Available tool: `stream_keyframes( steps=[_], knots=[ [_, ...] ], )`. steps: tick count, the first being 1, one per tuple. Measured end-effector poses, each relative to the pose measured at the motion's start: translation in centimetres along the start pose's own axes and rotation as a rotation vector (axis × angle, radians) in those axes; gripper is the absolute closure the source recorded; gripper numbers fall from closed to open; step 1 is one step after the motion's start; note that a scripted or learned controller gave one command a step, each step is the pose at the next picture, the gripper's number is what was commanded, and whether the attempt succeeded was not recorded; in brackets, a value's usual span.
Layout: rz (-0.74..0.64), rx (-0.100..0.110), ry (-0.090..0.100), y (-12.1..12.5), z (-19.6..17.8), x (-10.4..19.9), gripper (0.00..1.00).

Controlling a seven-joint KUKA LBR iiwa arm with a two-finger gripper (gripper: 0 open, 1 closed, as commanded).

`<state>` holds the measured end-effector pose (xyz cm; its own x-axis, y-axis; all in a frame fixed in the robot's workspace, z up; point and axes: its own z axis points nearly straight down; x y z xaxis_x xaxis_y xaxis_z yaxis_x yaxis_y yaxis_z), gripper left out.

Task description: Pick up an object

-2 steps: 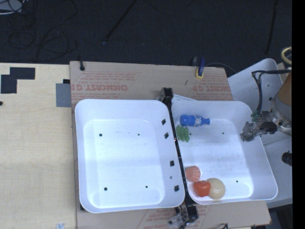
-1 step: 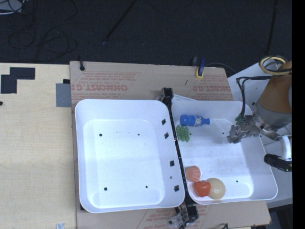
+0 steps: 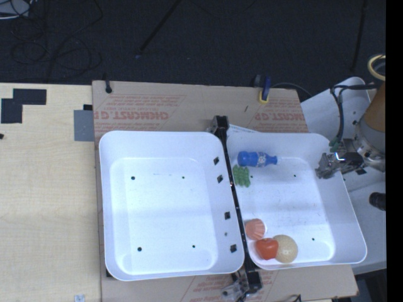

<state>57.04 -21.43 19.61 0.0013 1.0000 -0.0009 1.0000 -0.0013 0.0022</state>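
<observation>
Two white bins sit side by side on the desk, and all the stuff is in the right bin [image 3: 327,197]. There's a blue bottle [image 3: 256,160] lying on its side near the far left corner with a small green thing [image 3: 242,176] just beside it, then a peach ball [image 3: 254,229], a red ball [image 3: 267,248] and a yellowish ball [image 3: 285,248] bunched at the near edge. The jaws [image 3: 329,165] hang over the right rim, well apart from everything; can't tell if they're open or closed.

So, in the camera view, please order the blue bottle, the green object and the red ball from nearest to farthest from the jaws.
Measured from the gripper at the right bin's right rim:
1. Blue bottle, top of the bin.
2. Green object, by the divider.
3. Red ball, bottom corner.
</observation>
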Motion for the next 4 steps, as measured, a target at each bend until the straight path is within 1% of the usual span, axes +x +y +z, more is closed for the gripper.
stream_keyframes(
  steps=[1,2,3,4],
  knots=[
    [-0.006,0.008,0.002,1.7,9.5,0.3,1.0],
    [0.001,-0.003,-0.001,-0.5,0.1,-0.1,1.0],
    [-0.005,0.01,0.004,2.2,9.9,0.3,1.0],
    [0.001,0.0,0.0,0.1,1.7,0.0,1.0]
  ],
)
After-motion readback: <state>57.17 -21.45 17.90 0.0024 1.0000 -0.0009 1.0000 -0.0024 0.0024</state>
